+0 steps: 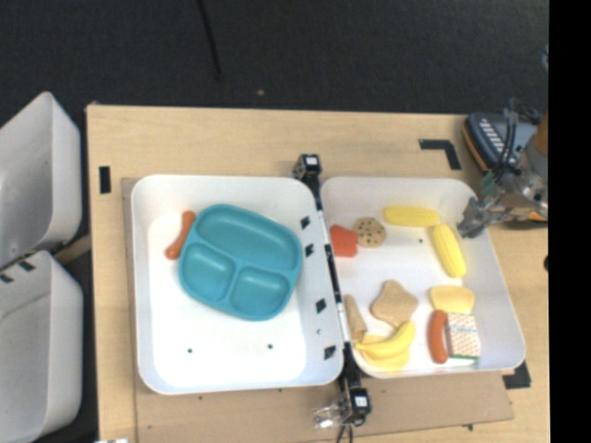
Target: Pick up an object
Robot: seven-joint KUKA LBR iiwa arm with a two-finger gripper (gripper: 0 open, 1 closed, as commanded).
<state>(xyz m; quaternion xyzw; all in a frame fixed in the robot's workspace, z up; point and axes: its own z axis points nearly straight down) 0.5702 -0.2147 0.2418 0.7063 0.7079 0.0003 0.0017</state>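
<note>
The right bin (pixel 489 257) holds toy food: a yellow corn cob (pixel 449 249), a yellow oblong piece (pixel 411 216), a cookie (pixel 370 231), a red piece (pixel 343 241), a slice of bread (pixel 394 304), a banana (pixel 391 344), a yellow block (pixel 452 298), a red sausage (pixel 438 337) and a small patterned packet (pixel 463 335). My gripper (pixel 473 221) hangs at the bin's right rim, just right of the corn cob and above it. Nothing shows between its fingertips.
The left bin (pixel 152 340) holds a blue divided plate (pixel 240 261) and an orange carrot-like piece (pixel 180 235) at its left. A black clamp (pixel 307 165) sits at the top of the divider between the bins. White chairs (pixel 32 238) stand off the bench's left.
</note>
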